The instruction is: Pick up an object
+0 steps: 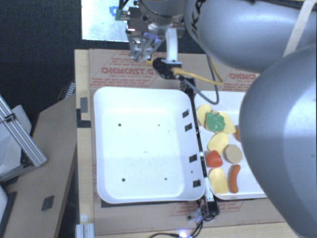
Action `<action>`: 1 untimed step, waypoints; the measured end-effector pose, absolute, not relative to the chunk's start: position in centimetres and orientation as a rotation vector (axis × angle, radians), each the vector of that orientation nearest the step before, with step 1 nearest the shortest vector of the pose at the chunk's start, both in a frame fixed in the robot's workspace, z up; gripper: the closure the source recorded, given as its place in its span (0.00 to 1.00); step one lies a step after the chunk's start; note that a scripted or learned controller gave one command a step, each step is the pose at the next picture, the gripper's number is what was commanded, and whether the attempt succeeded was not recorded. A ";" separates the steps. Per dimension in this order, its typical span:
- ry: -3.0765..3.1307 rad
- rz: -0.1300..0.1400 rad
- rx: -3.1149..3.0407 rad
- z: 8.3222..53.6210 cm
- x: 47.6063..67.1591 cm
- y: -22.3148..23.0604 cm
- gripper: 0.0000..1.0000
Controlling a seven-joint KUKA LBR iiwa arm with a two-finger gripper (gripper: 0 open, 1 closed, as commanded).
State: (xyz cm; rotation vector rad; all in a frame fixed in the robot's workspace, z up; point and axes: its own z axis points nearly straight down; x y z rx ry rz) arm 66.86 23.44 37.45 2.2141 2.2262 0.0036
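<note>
The near edge of the surface (148, 217) is seen as brown board, with red printed lettering at the bottom margin too small to be read. A small cable clip assembly (205, 212) is noted at the near junction of the two bins.

The left bin (106, 148) is seen with its white floor bare apart from four small dark dots; wide open room is offered inside its rounded rim. Black clips (193, 157) are spaced along the shared wall between the bins.

In the right bin (237, 193), the objects are clustered against the left wall: a yellow piece (218, 180) nearest, an orange-red sausage shape (234, 178) just beside it, then a red piece (214, 158), a tan round piece (233, 154), a pale yellow piece (218, 142), and a green piece (215, 122) lying on a yellow one. Much of this bin is hidden by the grey arm (277, 108).

Beyond the bins, "CHEMCAST" is read in red on the board, printed twice.

The gripper (142, 51) is seen above the far board strip, outside both bins, well apart from the objects. Nothing is seen between its fingers; its opening cannot be told.
</note>
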 end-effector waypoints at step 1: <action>2.227 0.003 2.213 38.0 66.9 23.4 1.00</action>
